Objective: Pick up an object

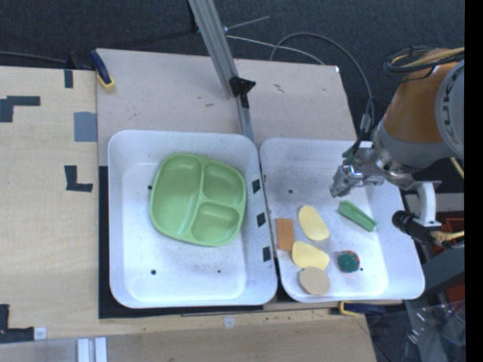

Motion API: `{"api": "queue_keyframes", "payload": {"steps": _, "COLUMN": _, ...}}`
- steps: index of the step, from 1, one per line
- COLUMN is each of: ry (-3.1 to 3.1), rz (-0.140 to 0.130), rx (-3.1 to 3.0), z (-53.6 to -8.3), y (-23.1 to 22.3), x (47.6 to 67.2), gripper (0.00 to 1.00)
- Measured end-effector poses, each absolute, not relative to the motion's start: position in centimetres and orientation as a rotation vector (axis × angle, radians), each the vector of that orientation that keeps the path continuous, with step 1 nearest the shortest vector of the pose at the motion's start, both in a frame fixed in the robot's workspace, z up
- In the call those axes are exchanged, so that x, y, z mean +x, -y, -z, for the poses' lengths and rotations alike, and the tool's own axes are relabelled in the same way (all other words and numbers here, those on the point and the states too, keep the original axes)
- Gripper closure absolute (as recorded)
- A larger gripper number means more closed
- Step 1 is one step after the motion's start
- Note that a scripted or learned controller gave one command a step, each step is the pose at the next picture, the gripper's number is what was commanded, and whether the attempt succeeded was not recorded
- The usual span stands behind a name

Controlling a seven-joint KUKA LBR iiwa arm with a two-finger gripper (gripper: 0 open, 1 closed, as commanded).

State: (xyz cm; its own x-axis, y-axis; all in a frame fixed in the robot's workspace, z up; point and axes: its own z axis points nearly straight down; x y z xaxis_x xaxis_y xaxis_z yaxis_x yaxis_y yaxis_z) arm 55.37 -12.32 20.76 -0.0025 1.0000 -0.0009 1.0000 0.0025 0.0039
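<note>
Currently we see the metal two-finger gripper (346,185) over the right white bin (400,277), just above the flat green stick (356,216); we cannot tell its opening. Green divided plate (198,199) fills the left white bin (128,277).

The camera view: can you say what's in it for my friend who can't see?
A robot gripper hovers over the right bin, near a green stick and other small toy foods. The left bin holds a green divided plate.

plate (198,199) in left bin (121,225), food pieces (312,240) in right bin (400,270)
</note>
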Motion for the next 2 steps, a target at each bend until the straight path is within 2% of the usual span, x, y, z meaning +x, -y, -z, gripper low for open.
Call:
{"api": "queue_keyframes", "payload": {"steps": 1, "ry": -2.223, "rz": 0.001, "rx": 2.219, "z": -24.8, "y": 11.9, "x": 55.4, "gripper": 1.00}}
{"api": "queue_keyframes", "payload": {"steps": 2, "ry": -2.229, "rz": 0.001, "rx": 2.217, "z": -23.5, "y": 6.9, "x": 55.8, "gripper": 1.00}}
